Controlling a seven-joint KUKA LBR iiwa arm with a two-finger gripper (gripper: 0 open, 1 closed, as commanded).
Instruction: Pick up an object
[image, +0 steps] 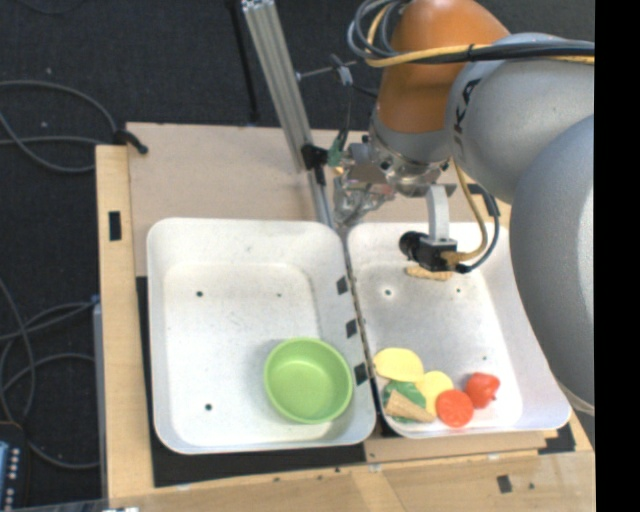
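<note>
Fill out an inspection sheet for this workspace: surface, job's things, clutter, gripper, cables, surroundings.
Surface: wooden bench bearing left bin and right bin, side by side.
Job's things: green bowl upright in the left bin's near right corner; yellow pieces, red pieces and a tan-and-green piece clustered at the right bin's near edge.
Clutter: nothing seen.
Grippers: gripper over the far end of the rims between the bins, well away from the cluster.
Cables: black cables on the floor left of the bench.
Surroundings: slanted metal post behind the bins; dark floor.
</note>
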